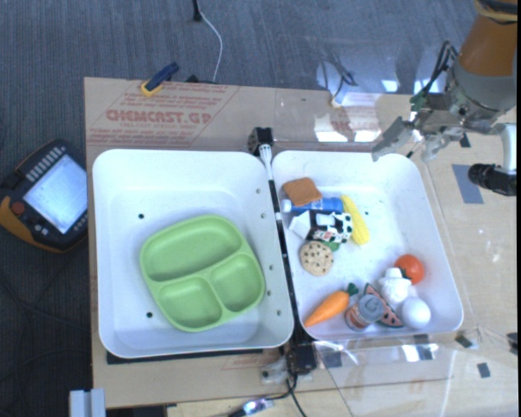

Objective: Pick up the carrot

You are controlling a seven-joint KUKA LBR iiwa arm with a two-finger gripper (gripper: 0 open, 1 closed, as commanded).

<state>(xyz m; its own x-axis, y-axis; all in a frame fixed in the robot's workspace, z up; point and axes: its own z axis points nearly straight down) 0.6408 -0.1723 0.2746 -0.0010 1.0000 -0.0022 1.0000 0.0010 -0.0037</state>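
Carrot (327, 307) in right bin (434, 233)

The arm (491, 37) is showing a broad orange band over a grey wrist section, its casing smooth and rounded. A dark cable is looping beside the wrist. Below, the claw (405, 139) is showing as a cluster of grey metal and black parts, with slim, pale grey fingers (389, 142).

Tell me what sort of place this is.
Likely a robot lab test bench: a robot arm reaches over two white bins, toy food like a carrot fills one, and a teach pendant lies nearby.
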